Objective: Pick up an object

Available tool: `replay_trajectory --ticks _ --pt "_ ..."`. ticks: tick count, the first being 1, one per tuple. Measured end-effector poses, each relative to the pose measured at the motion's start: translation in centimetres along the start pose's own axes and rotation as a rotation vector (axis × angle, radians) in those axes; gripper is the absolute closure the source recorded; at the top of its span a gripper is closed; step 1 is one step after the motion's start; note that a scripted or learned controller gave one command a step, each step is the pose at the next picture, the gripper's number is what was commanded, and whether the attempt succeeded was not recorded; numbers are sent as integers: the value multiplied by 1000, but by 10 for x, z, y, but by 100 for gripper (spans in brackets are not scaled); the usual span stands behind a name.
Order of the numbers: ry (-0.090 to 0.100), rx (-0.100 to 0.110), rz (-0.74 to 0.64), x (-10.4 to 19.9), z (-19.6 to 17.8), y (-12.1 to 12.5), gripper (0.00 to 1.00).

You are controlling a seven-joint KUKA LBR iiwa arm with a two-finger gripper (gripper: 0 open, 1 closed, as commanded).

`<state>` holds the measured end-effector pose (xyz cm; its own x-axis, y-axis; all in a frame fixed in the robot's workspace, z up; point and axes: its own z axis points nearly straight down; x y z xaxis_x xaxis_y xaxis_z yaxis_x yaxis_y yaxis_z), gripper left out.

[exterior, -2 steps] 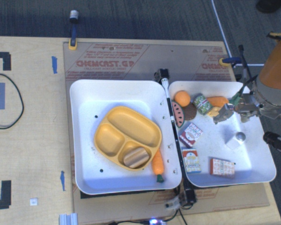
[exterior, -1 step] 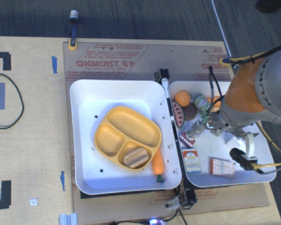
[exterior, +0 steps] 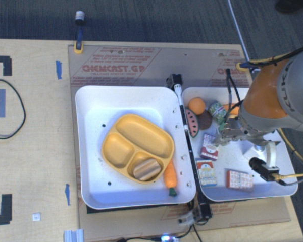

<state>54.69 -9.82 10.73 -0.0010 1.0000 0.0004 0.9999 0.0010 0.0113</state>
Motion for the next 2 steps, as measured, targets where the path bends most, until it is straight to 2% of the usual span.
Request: replay_trajectory --ticks 1,2 --pt "-4 6 1 -82 22 73 100" --pt "-5 6 1 -127 22 70 100"
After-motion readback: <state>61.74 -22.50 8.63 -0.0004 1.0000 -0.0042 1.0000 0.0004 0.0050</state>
